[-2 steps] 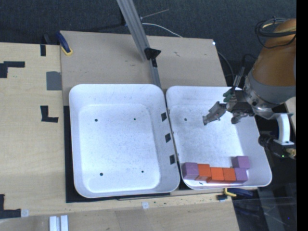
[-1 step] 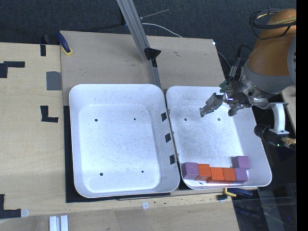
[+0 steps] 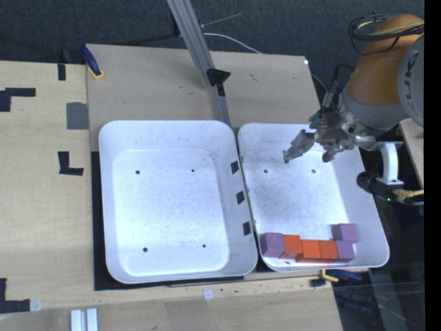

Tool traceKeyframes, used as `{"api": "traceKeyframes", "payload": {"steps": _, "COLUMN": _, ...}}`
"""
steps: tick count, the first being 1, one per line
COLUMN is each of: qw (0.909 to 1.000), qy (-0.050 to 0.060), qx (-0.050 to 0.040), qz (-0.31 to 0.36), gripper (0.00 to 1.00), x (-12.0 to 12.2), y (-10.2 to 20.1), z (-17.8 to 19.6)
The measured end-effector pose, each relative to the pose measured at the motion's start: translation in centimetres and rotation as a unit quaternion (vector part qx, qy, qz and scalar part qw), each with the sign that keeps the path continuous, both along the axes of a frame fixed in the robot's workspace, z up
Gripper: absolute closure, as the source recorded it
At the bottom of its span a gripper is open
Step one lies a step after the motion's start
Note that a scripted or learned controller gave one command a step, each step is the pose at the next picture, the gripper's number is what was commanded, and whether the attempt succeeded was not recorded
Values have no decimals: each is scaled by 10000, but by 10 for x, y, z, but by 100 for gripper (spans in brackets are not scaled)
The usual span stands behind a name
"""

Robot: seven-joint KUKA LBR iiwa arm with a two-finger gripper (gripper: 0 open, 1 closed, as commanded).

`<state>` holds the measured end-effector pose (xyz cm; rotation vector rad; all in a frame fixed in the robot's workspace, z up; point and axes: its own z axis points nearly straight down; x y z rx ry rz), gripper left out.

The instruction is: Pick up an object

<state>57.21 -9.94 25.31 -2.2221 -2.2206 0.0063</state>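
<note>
Two shallow white bins sit side by side before you. Start at the left bin [image 3: 165, 198]: it gives you nothing to pick. Move across the shared rim to the right bin [image 3: 275, 150], where all the stock is bunched along the near wall: a purple block [image 3: 273, 243] toward the near left corner, orange blocks [image 3: 311, 248] in a row beside it, and more purple blocks [image 3: 344, 240] stacked at the right end of the row. They lie touching one another and tight to the wall, which I judge will make a clean side grip awkward; the exposed tops and the purple block on the left end look like your easiest approach.

Farther right and toward the far side of that bin, the gripper [image 3: 306, 150] hangs over bare floor, well apart from the blocks. Its two fingers are spread apart with nothing between them, so you hold nothing yet.

Your open room is the middle of the right bin: you can travel toward the near wall without obstruction. Mind the rim on the near side and the divider on the left as you descend.
</note>
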Motion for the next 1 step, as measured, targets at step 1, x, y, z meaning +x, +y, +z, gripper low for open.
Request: {"api": "traceKeyframes", "payload": {"steps": 1, "qw": 10000, "qy": 23, "qx": 15, "qz": 15, "gripper": 0, "x": 18, "y": 22, "z": -66}}
